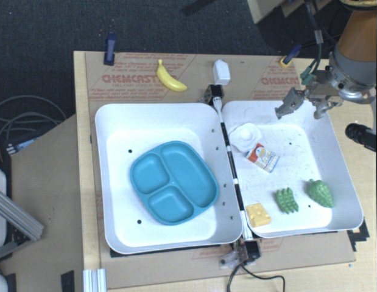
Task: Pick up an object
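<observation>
My gripper (305, 106) hangs over the back of the right bin (337, 163), its two grey fingers spread apart with nothing between them. Below it in that bin lie a white cup-like piece (244, 136), a small red and white carton (262, 157), a yellow cheese block (257, 215), a green ridged toy (287, 201) and a green round toy (321, 193). The white piece and carton sit left of and nearer than the gripper.
The left bin (115, 132) holds a blue divided plate (172, 181). A yellow banana (170, 78) lies on the cardboard behind the bins, beside a white block (221, 72) and a blue marker (109, 48). Cables trail at the left.
</observation>
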### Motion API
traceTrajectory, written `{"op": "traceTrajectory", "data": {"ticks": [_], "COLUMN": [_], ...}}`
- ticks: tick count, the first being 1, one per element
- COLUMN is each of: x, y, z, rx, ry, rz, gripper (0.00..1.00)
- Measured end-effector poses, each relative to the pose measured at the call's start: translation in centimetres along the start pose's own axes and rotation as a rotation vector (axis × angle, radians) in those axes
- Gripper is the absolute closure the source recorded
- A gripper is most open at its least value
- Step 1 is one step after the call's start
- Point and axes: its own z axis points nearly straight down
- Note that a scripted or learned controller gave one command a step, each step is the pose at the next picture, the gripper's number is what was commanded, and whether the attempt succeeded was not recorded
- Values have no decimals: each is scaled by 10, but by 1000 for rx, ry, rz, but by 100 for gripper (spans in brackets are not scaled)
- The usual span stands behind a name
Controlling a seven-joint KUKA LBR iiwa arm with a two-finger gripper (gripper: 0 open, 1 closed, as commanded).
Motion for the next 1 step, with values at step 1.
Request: {"op": "traceTrajectory", "data": {"ticks": [1], "x": [-25], "y": [-7], "z": [187], "rx": [-6], "ry": [-2], "rz": [0], "gripper": [0]}}
